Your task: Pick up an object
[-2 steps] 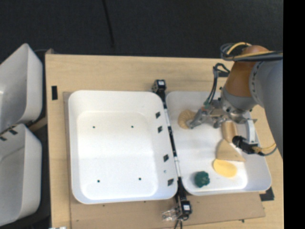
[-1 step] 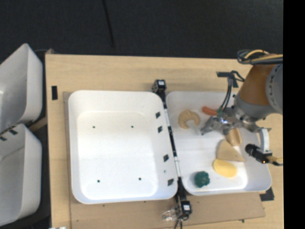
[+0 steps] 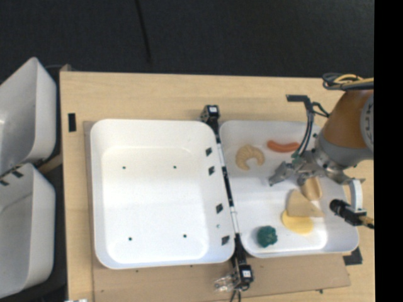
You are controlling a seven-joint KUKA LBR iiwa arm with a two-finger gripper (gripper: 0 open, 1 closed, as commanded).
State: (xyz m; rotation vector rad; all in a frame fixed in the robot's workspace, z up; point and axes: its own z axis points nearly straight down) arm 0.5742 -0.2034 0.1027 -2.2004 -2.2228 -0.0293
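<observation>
Your gripper (image 3: pixel 284 172) hung low over the right bin (image 3: pixel 252 234), though I could not tell its state from above. A tan wedge-shaped block (image 3: pixel 301 205) lay just below it, resting against a yellow disc (image 3: pixel 297 223). The croissant (image 3: pixel 249 156) sat to its left, the orange sausage (image 3: pixel 283 146) just above, and the green lump (image 3: pixel 267 235) near the bin's front edge.

bins (image 3: pixel 151 257): white
croissant (image 3: pixel 250 156): tan
sausage (image 3: pixel 283 146): orange-red
wedge (image 3: pixel 298 214): yellow, perhaps cheese
lump (image 3: pixel 267 235): dark green
</observation>
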